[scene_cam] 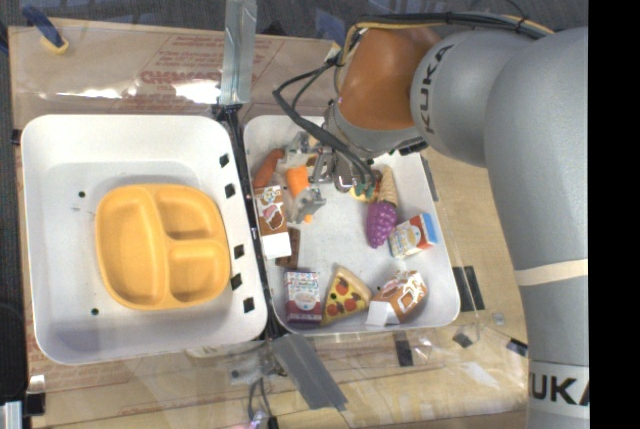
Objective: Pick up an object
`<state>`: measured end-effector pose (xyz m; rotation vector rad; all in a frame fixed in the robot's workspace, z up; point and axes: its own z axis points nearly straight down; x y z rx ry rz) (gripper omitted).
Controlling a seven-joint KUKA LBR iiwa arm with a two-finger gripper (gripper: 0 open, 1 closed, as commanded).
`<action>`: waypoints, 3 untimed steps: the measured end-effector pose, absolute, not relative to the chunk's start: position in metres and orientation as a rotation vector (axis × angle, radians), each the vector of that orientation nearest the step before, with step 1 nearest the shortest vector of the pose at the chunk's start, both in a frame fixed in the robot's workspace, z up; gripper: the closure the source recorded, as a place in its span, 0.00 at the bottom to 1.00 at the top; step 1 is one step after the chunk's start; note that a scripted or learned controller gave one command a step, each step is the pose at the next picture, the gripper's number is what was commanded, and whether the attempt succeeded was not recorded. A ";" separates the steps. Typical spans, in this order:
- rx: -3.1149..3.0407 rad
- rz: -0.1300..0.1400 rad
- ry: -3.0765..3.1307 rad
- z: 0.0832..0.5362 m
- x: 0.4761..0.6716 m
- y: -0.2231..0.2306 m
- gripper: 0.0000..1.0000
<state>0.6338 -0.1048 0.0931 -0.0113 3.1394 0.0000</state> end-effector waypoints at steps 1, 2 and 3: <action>-0.019 -0.001 3.135 0.105 0.635 -0.103 1.00; -0.067 -0.005 3.125 0.276 0.641 -0.099 1.00; 0.510 -0.002 3.091 0.376 0.658 -0.141 1.00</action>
